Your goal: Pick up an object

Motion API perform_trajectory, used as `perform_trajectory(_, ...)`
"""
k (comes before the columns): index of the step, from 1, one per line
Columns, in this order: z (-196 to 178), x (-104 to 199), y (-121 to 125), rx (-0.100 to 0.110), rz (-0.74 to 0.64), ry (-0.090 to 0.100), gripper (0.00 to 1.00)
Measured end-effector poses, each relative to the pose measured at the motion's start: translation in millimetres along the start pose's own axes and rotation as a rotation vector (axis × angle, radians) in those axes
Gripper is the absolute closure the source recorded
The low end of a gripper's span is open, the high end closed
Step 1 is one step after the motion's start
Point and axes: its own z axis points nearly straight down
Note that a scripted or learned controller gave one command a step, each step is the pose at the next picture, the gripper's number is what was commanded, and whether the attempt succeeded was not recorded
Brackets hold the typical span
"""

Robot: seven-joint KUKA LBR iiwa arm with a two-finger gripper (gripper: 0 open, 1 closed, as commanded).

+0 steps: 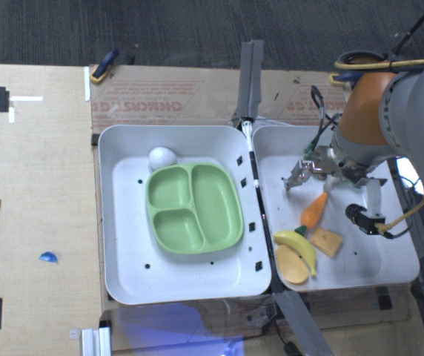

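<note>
The pale wooden bench (34, 199) carries two white bins side by side, the right bin (360, 269) directly beneath the gripper (299, 178) and the left bin (123, 221) just beside it, with a small blue piece (47, 257) lying far beyond the left bin.

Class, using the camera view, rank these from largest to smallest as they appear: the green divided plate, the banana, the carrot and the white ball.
1. Green divided plate, by far the largest.
2. Banana.
3. Carrot, slightly smaller than the banana.
4. White ball, smallest, though partly hidden behind the plate.
</note>
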Motion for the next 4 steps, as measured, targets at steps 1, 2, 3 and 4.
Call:
perform_trajectory(1,0.4,-5.6,-83.3,0.001,-0.055,0.001,0.0)
perform_trajectory(2,0.5,-12.5,-124.0,0.001,-0.141,0.001,0.0)
perform_trajectory(3,0.3,-3.2,-121.8,0.0,-0.164,0.001,0.0)
perform_trajectory(4,0.4,-3.1,-101.8,0.0,-0.184,0.001,0.0)
